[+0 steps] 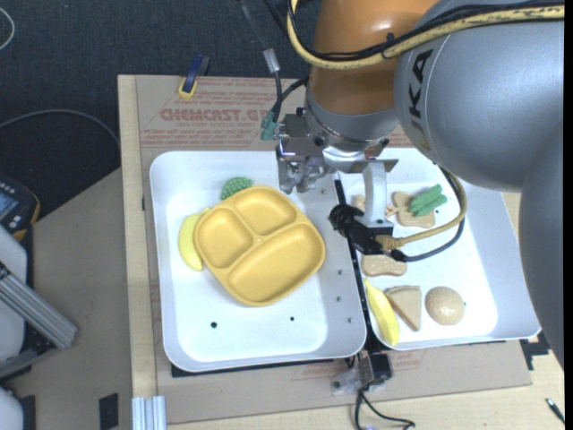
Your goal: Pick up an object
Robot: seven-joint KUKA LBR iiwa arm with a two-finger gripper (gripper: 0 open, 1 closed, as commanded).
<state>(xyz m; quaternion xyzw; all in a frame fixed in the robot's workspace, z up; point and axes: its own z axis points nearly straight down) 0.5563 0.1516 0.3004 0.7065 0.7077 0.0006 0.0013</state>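
We are hovering our end effector (300, 176) beside the yellow divided plate (260, 243) in the left bin (170, 240); we cannot tell its state. It is risking clipping the plate's rim.

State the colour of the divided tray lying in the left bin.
Yellow: the divided tray, clearest in the camera view.

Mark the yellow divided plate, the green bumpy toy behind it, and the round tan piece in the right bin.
yellow divided plate (260, 256), camera view, large front compartment.
green bumpy toy (235, 187), camera view, exposed top.
round tan piece (444, 305), camera view, its centre.
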